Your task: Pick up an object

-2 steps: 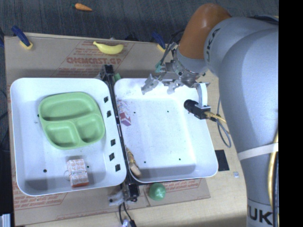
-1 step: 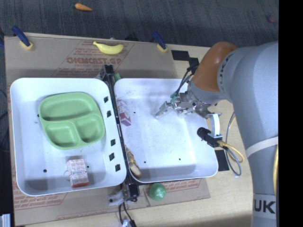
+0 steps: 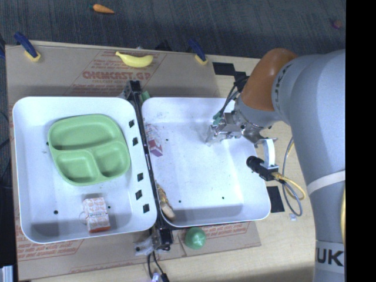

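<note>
Pincer (image 3: 216,129) low over right bin (image 3: 200,210), upper right part; grip state impossible to tell. Nearest object: small red-white packet (image 3: 154,141) against bin's left wall. Left bin (image 3: 23,157): green three-compartment plastic tray (image 3: 88,148), crinkled snack packet (image 3: 96,214). Outside bins: yellow banana (image 3: 134,58) on cardboard, green ball (image 3: 195,238) on counter.

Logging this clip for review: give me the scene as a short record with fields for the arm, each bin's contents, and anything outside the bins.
arm: reaches in from the right, end effector low over the right bin's upper part
left bin: green divided tray; small red-and-white packet near the front
right bin: small red-and-white item by its left wall
outside bins: yellow banana on cardboard behind; green ball in front; orange item on the floor
grasp: nothing seen held
</note>
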Controlling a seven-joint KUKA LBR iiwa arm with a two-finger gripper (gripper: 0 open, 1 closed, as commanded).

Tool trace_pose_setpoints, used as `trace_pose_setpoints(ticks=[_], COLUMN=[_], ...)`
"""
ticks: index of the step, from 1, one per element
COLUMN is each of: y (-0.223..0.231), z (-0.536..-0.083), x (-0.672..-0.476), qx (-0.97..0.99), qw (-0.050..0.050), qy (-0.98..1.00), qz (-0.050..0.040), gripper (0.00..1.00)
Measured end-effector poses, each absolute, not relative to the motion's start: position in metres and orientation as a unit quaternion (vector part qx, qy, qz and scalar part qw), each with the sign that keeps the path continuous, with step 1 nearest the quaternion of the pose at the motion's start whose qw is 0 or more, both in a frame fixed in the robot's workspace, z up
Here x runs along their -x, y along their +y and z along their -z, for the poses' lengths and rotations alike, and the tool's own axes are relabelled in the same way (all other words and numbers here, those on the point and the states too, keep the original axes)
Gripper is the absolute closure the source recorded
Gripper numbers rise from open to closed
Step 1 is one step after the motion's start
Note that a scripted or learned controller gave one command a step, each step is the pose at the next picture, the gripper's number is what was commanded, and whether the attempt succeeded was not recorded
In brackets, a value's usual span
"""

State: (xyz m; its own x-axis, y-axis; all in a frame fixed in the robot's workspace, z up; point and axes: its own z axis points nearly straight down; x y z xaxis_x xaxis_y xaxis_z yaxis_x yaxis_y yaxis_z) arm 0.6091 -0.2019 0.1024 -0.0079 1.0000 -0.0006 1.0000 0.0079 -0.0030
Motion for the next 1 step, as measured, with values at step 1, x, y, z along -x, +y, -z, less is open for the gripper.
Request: trace_pose_setpoints(ticks=[1], y=[-0.1855], z=[-0.2612], x=[-0.5369], qx=[0.706], qw=[-0.001], qy=[-0.708], qz=[0.0001], gripper=[1.0])
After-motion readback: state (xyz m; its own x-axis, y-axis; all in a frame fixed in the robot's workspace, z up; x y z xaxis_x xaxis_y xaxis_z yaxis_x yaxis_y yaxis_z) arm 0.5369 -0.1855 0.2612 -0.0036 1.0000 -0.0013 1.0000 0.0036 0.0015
